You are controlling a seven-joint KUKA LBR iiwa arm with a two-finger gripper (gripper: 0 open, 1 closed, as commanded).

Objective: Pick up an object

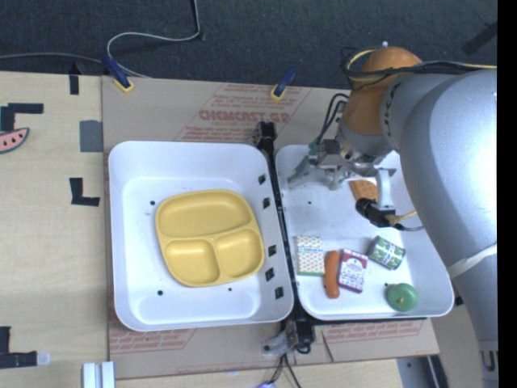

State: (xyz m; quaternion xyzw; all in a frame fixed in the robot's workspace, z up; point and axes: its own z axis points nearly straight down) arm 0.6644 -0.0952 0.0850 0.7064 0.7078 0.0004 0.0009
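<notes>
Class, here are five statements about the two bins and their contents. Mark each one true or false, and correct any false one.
1. The yellow divided plastic plate lies in the left white bin. True.
2. The green apple-like ball sits in the left bin. False: it lies in the right white bin, near its lower right corner.
3. The orange carrot-shaped toy lies between two small boxes. True.
4. The small green can rests on the yellow plate. False: it lies on the right bin's floor.
5. The arm's gripper is above the left bin. False: it is over the right bin's upper part.
</notes>
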